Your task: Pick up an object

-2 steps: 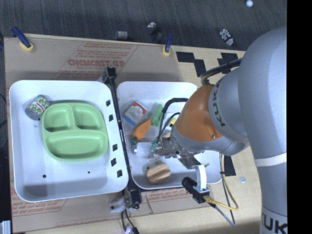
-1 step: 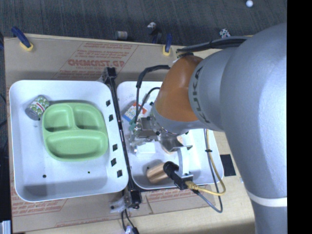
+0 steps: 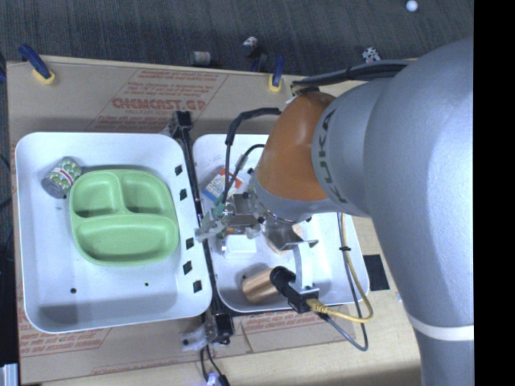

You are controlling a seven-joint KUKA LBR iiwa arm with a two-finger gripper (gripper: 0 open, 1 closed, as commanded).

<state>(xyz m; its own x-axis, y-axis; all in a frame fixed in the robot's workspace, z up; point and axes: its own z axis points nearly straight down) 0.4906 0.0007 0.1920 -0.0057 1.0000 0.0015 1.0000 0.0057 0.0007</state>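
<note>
My gripper [image 3: 228, 225] hangs low in the right bin [image 3: 338, 284], near that bin's left wall, under the grey arm and its orange band. Its metal parts sit over a small white object [image 3: 240, 244] and beside a colourful packet [image 3: 214, 188]. A brass-coloured cup [image 3: 256, 285] lies on its side at the front of the same bin, just below the gripper. In the left bin [image 3: 96, 312] rests a green divided plate [image 3: 123, 215], with a small patterned can [image 3: 62, 175] at its far left corner.
The arm covers much of the right bin's middle and back. A black cable and a yellow cable [image 3: 346, 315] trail from the wrist over the bin's front rim. A black divider with clips [image 3: 191, 207] runs between the two bins. Cardboard surrounds both bins.
</note>
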